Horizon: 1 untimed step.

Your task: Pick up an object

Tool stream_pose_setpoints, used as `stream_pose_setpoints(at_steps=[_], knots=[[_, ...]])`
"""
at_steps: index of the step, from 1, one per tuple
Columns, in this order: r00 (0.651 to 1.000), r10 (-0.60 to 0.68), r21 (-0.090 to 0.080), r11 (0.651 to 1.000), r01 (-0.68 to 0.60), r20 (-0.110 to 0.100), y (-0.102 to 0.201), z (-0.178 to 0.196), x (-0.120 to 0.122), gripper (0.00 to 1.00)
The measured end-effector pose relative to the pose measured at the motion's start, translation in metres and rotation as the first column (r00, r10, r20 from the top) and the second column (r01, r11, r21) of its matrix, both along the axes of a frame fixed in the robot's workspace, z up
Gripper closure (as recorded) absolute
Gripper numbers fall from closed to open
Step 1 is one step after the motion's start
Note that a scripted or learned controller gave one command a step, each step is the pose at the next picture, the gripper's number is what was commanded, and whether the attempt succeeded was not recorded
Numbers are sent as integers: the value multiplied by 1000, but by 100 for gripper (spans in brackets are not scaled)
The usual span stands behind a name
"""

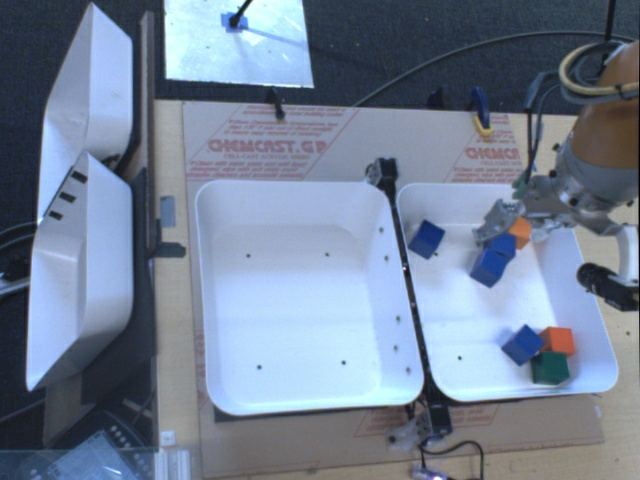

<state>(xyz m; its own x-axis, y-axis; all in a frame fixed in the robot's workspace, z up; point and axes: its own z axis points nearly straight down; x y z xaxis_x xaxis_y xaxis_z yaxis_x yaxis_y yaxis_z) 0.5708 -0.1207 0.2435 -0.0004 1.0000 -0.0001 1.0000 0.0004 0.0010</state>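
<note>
The right bin (470, 368) holds several small blocks. A blue block (427, 238) lies near its upper left corner. Another blue block (492, 263) sits in the upper middle, with an orange block (521, 233) just beside it to the upper right. My gripper (500, 228) reaches in from the right and sits right above these two blocks, partly covering them. I cannot see whether it touches either block. At the bin's lower right, a blue block (522, 344), an orange block (559, 340) and a green block (549, 368) lie close together.
The left bin (215, 268) stands beside the right one, and their walls meet at a ridge (408, 288). Black clamps (385, 171) sit at the ridge's ends. Spare white bins (85, 208) lean at the far left. Cables (560, 78) trail behind the arm.
</note>
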Motion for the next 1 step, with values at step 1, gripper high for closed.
stream_pose_setpoints(at_steps=[1], knots=[[1000, -4, 1, 1000, 4, -11, -44, -131, -21, 0]])
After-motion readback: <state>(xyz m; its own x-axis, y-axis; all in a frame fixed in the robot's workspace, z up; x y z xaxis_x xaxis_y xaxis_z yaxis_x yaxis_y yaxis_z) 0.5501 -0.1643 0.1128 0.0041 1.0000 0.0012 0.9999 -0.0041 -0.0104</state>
